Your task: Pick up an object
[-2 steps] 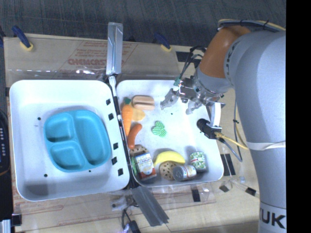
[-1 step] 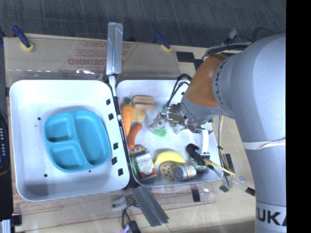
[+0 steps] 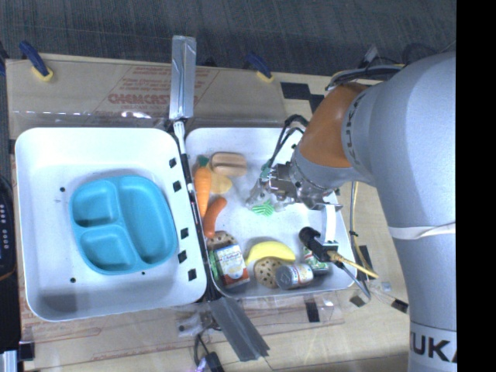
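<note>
2 shallow white bins sit side by side on the bench, the left bin holding a blue plate with 3 compartments and the right bin crowded with small goods. The gripper reaches in from the right and hangs over the middle of the right bin, right above a small green item that lies on the white floor. That item is partly hidden and too small to show a long axis or a facing, and the view does not tell whether the jaws are apart, together or clamped on it. Left of it, along the bin's left wall, a carrot lies with its long axis running far to near, green top at the far end and tip toward the near side. 1 shorter orange vegetable just near of it slants from far right to near left. A tan bun lies crosswise at the far end. Along the near wall sit a printed carton, a yellow fruit, a speckled cookie and a can on its side. The bench top is pale board with red print, pinned at its far edge by 2 blue clamps. A grey metal bar runs along the seam between the bins, and dark ribbed flooring lies beyond.
</note>
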Robot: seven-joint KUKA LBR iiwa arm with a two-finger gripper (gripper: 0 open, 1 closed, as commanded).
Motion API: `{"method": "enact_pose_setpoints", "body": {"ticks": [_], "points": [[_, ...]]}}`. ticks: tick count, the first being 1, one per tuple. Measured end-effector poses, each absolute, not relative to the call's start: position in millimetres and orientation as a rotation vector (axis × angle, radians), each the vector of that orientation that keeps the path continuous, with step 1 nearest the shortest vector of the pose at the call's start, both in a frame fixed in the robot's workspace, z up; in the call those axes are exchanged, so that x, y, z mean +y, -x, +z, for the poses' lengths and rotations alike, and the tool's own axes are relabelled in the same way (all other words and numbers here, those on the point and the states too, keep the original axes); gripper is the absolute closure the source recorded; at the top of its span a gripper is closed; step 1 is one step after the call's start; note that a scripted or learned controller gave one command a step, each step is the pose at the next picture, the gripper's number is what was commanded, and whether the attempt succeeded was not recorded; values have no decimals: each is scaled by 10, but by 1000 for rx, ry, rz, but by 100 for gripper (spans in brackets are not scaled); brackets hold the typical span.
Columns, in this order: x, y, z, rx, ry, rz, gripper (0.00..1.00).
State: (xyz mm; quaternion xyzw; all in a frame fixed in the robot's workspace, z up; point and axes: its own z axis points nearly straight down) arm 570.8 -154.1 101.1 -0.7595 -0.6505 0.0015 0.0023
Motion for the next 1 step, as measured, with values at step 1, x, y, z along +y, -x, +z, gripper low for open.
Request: {"method": "enact_pose_setpoints", "body": {"ticks": [1], "points": [[-1043, -6037, 2242, -2062, 2376, -9, 100]]}}
